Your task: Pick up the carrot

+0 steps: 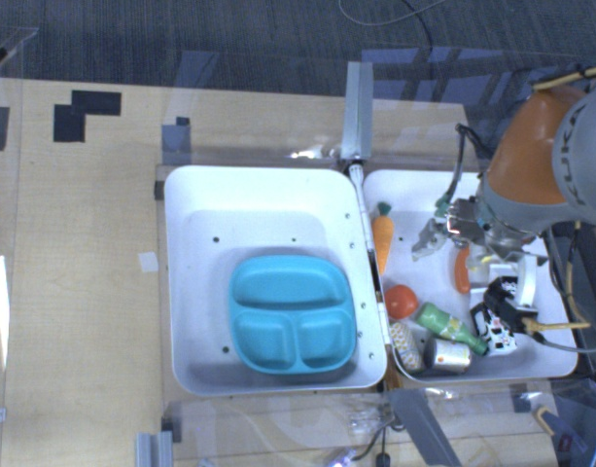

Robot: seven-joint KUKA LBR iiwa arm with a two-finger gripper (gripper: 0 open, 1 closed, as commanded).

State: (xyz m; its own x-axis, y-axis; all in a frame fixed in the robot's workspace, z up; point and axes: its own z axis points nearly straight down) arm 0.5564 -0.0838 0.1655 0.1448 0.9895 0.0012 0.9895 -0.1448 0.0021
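Observation:
The carrot (382, 237), orange with a green top, lies along the left wall of the right bin (414, 185), its top pointing to the far side. My gripper (427, 245) hovers over the middle of that bin, just right of the carrot and apart from it. Its fingers are open and nothing is between them. The arm's wrist and orange band cover the bin's right side.
In the right bin lie a red tomato (402, 301), a green bottle (449, 324), a metal can (449, 356), a speckled item (404, 339) and an orange-red piece (461, 269). The left bin (195, 261) holds a blue divided tray (292, 311).

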